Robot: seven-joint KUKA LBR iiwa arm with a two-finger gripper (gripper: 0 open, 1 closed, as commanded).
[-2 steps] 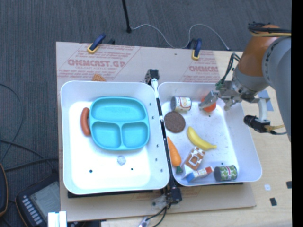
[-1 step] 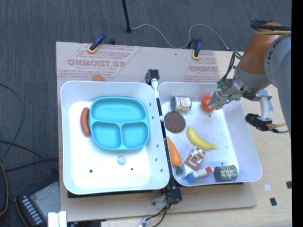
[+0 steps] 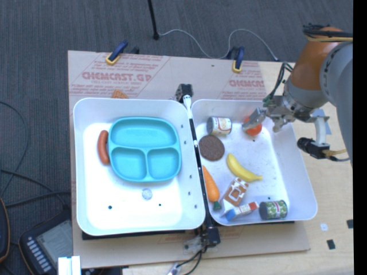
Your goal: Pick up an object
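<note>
Left bin [image 3: 86, 171], frame centre-left: held a blue divided plate [image 3: 144, 149]; a sausage [image 3: 103, 146] lay just beside the plate's left edge.

Right bin [image 3: 298, 176], frame centre-right: held a small can [image 3: 220, 125] on its side at upper left; a dark round cookie [image 3: 211, 148] below the can; a banana [image 3: 241, 168] mid-bin; a carrot [image 3: 210, 184] against the left wall; a small carton [image 3: 235, 192], a marker [image 3: 239, 211] and a dark green-labelled can [image 3: 273, 209] along the lower edge.

Gripper [image 3: 269, 119], upper right of frame: fingers spread, hung over the right bin's top edge, just beside a red tomato-like piece [image 3: 253, 126]; nothing seen between the fingers.
</note>
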